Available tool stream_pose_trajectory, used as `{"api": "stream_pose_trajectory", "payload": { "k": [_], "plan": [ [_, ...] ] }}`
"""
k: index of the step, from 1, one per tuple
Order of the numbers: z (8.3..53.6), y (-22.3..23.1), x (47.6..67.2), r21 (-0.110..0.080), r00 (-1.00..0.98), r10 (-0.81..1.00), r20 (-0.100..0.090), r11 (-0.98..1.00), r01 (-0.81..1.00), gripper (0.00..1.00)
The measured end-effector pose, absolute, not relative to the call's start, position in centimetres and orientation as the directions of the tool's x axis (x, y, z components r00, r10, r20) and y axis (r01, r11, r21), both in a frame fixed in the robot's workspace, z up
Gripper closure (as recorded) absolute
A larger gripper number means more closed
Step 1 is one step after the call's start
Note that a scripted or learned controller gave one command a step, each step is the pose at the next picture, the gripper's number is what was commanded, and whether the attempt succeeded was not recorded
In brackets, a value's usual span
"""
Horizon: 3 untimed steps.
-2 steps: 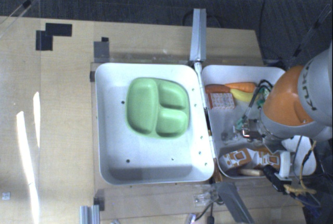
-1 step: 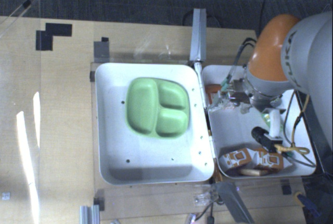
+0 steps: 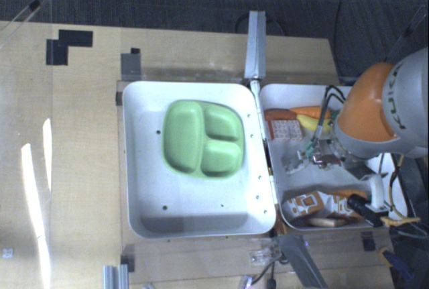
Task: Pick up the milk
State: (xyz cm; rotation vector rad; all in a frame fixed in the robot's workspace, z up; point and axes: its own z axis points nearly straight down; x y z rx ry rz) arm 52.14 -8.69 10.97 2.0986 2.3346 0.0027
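Since the claw's [image 3: 315, 155] opening cannot be told, the milk [image 3: 315, 202] just below it should be squarely centred before closing.

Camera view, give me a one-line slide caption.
KUKA arm reaches over the right bin of groceries; a green divided tray sits in the left bin.

The arm [image 3: 402, 100] is a thick, rounded body of pale grey, with dark lettering partly visible on its casing. A broad, glossy orange band [image 3: 365, 106] bulges around it above the wrist. Thin dark cables [image 3: 328, 103] loop along the wrist beside the band. Below sits a metallic grey gripper [image 3: 310, 155], small and angular, with bright silvery parts and a touch of green.
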Motion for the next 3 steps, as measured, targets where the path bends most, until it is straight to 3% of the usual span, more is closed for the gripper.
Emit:
{"api": "stream_pose_trajectory", "payload": {
  "k": [1, 3],
  "plan": [
    [8.9, -12.0, 49.1, 0.013, -0.282, 0.96, -0.004, 0.282, 0.959, 0.0],
    [8.9, -9.3, 49.2, 0.014, -0.387, 0.922, -0.01, 0.387, 0.922, 0.0]
  ]
}}
